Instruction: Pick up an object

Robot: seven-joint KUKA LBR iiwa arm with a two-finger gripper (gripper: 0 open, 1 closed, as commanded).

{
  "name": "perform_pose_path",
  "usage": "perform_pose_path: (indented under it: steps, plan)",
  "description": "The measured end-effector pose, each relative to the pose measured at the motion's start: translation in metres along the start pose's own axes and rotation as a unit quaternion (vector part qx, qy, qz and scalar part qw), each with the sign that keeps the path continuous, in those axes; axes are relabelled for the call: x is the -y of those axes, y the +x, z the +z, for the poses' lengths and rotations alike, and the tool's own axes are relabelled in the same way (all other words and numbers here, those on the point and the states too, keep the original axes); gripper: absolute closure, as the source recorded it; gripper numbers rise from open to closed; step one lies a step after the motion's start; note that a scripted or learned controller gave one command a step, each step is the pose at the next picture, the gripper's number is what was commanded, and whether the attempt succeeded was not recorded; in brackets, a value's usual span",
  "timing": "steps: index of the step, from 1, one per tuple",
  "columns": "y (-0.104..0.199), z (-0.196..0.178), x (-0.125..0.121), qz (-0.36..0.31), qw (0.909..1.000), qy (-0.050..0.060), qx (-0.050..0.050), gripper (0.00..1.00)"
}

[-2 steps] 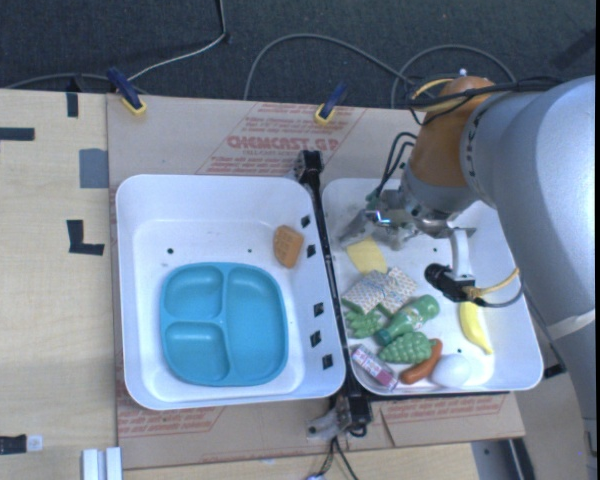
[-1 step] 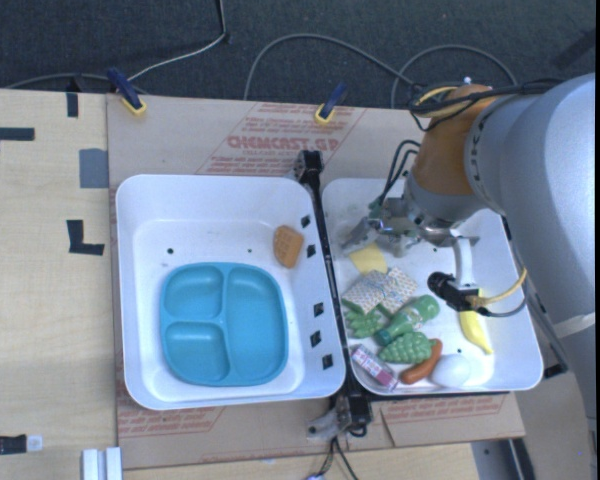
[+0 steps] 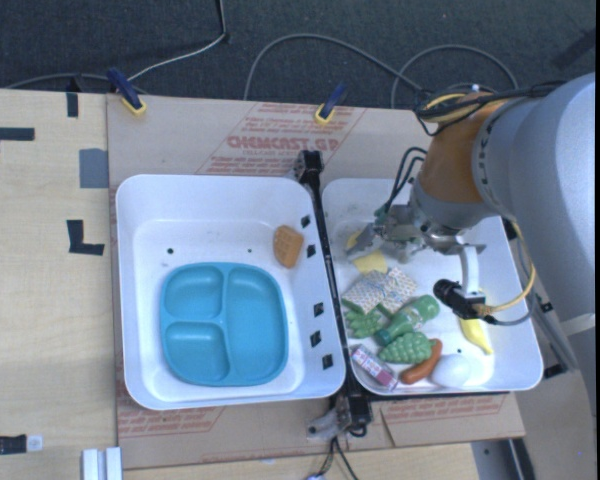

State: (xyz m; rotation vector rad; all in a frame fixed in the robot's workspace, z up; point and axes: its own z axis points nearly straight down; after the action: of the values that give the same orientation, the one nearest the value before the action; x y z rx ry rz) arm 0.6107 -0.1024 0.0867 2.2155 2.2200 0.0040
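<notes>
Arm low over right bin's toy food.
Claw sits by a yellow piece, likely lining up a grab; its state I cannot tell.

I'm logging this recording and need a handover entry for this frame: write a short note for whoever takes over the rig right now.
Gripper: low in the right bin, at its upper left, over a yellow piece; finger state hard to read, nothing visibly held.
Right bin: toy pile with a checkered cloth piece, green vegetables, an orange carrot-like piece, a white egg-like piece and a banana.
Left bin: a blue divided plate and a tan bread-like piece near its right wall.
Done: arm reached the pile.
Left: secure one object and lift it.
</notes>
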Motion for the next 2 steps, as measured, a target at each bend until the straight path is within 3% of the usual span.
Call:
perform_pose_path:
  steps: [1,2]
  plan:
    - [0.007,0.0,0.003,0.001,1.0,0.0,0.0,0.0]
    - [0.006,0.0,0.029,0.0,1.0,0.0,0.0,0.0]
